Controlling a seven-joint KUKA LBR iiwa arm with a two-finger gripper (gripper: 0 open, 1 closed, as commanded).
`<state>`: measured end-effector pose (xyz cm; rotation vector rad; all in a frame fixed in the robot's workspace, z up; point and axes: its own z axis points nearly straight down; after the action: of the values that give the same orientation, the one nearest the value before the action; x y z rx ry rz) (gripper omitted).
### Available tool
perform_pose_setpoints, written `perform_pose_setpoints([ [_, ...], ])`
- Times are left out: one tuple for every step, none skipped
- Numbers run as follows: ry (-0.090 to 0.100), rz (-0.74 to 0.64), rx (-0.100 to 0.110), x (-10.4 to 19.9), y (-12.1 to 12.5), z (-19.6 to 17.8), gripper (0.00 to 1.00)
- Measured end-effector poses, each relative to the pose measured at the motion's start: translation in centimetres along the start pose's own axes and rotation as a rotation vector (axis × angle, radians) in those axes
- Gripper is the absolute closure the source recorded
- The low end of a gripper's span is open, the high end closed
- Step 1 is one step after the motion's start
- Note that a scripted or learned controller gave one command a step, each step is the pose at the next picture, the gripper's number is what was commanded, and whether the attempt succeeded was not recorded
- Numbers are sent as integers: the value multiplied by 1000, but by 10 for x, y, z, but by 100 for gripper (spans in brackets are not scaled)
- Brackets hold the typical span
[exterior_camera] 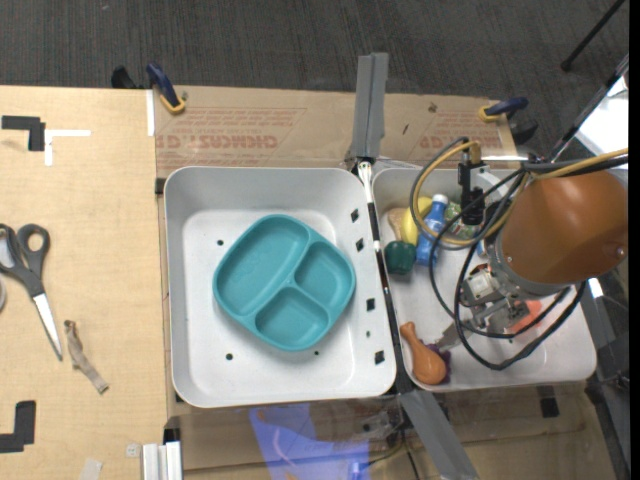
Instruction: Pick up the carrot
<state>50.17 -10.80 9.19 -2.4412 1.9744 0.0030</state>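
An orange, tapered object (424, 358) that looks like the carrot lies in the front left corner of the right bin (570, 363), its thin end pointing to the back. My gripper (487, 306) hangs over the middle of that bin, to the right of the orange object and a little behind it, apart from it. The orange wrist band (565, 226) and looped cables cover most of the gripper. A small orange-red sliver (531, 311) peeks out beside the gripper; I cannot tell what it is.
At the back left of the right bin sit a yellow item (404, 225), a blue bottle (430, 236) and a dark green item (400, 256). The left bin (190, 298) holds a teal divided plate (285, 281). Scissors (32, 268) lie on the bench at far left.
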Motion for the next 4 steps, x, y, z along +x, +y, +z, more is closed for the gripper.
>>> perform_pose_setpoints([
  [0,299,4,85,16,-44,0],
  [0,650,5,90,-24,-1,0],
  [0,969,2,107,39,0,0],
  [-1,1184,5,78,-21,0,0],
])
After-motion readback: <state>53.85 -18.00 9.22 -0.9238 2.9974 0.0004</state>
